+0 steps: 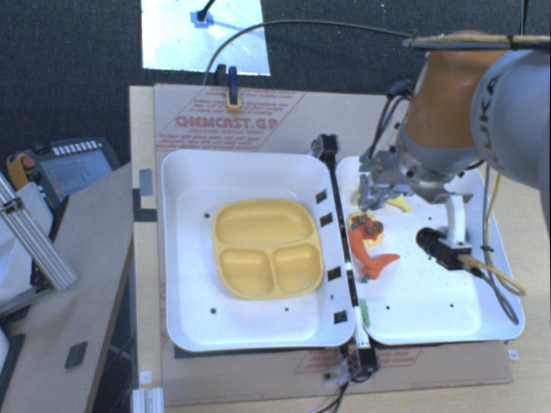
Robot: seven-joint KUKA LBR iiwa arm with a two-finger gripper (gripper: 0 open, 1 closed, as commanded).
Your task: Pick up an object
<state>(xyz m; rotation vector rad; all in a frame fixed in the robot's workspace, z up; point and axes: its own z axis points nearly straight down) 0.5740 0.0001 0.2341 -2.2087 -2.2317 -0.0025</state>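
Note:
In the right bin, close to its left wall, lie a red and orange toy and, just below it, an orange carrot-like piece. A small yellow piece pokes out from under the wrist. My gripper hangs low over the bin's upper left part, right above the red toy and beside the yellow piece. Nothing shows held in it.
The left bin holds a yellow divided plate. A black-clipped divider runs between the two bins. A small green bit sits at the divider's lower end. The arm's orange band looms over the right bin's back.

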